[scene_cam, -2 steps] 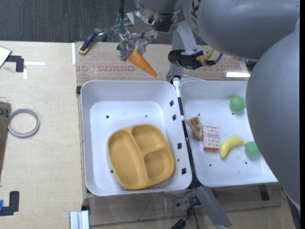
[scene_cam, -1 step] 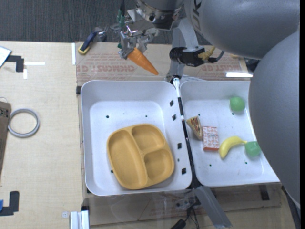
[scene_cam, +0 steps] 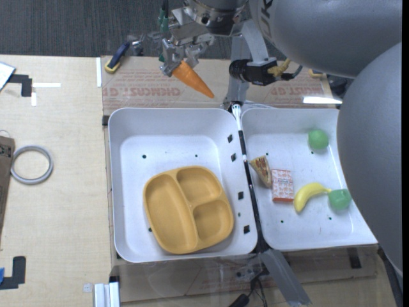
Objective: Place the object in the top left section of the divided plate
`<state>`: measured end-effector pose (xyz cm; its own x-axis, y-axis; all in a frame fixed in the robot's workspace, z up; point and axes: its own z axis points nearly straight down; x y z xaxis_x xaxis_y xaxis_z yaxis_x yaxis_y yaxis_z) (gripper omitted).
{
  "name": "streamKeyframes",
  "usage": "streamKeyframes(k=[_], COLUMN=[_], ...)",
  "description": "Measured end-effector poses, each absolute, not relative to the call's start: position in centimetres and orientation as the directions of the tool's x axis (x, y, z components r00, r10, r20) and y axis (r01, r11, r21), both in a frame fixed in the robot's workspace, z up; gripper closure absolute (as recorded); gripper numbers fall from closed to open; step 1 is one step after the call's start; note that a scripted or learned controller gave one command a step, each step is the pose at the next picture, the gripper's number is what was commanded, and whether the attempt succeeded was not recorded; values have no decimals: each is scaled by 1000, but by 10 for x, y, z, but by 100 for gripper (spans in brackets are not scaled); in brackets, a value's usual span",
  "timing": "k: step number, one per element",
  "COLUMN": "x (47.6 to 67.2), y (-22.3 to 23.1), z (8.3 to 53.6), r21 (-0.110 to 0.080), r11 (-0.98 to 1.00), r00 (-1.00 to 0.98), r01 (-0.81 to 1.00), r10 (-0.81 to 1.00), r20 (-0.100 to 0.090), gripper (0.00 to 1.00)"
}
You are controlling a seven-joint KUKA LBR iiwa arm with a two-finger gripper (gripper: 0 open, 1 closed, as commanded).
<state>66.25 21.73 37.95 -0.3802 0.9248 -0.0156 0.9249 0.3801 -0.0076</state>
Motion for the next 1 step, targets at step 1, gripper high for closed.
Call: streamKeyframes(k=[1], x=[663], y=[217], z=[387], r21=[-9], r11=[381], r00=[-381], r01=[925], r10=[924], r20=[-18], gripper=[100])
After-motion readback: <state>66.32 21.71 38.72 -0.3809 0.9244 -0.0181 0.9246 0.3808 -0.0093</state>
